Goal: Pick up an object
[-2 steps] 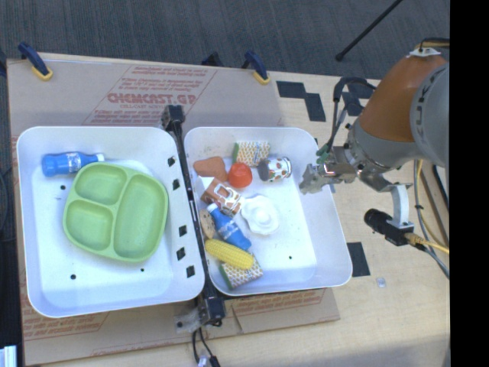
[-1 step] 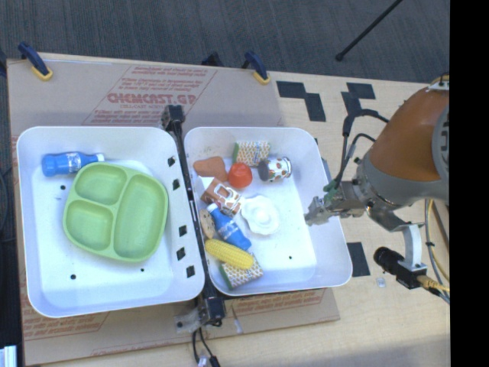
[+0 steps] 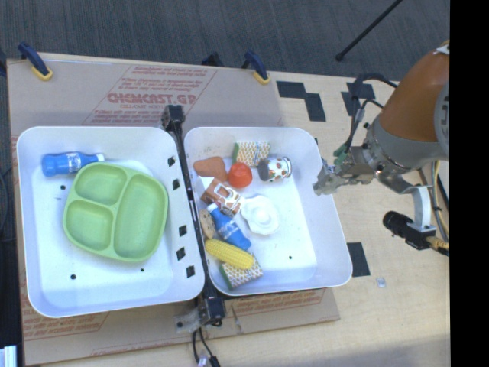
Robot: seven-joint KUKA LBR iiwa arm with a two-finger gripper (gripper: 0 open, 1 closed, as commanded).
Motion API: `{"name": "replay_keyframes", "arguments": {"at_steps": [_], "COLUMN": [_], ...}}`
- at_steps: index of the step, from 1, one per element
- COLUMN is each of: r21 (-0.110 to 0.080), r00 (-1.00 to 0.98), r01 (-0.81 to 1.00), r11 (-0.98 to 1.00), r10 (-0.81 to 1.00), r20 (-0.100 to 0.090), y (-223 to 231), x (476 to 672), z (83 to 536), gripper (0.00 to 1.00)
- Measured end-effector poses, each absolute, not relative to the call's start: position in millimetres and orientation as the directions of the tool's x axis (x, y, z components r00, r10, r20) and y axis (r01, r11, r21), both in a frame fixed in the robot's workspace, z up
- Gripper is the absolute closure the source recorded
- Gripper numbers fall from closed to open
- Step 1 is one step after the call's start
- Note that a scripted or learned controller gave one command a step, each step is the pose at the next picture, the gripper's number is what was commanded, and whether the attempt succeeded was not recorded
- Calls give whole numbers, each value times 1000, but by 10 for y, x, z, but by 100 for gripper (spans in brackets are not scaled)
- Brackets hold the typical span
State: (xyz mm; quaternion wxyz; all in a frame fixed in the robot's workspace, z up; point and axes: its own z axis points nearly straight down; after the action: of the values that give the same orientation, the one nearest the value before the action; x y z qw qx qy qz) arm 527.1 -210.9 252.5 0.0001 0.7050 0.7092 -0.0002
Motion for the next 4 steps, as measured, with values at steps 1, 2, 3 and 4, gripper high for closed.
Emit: {"name": "replay_keyframes", "arguments": {"at_steps": [1,2,3,4], "r21": [-3,-4,1,-4], "r00": [-6,-6,-6,-6], "r01": [1000,1000,1000,1000], "r11": [6,6,6,6], "r10": [1000,1000,1000,1000], "r20": [0,1,-1,1], "y": [-2111,-2106,-2116,-2105], "x": [4761,4761,4773,4759], "z": [2314,2188,2609,2177], "gripper": [100,100,100,100]}}
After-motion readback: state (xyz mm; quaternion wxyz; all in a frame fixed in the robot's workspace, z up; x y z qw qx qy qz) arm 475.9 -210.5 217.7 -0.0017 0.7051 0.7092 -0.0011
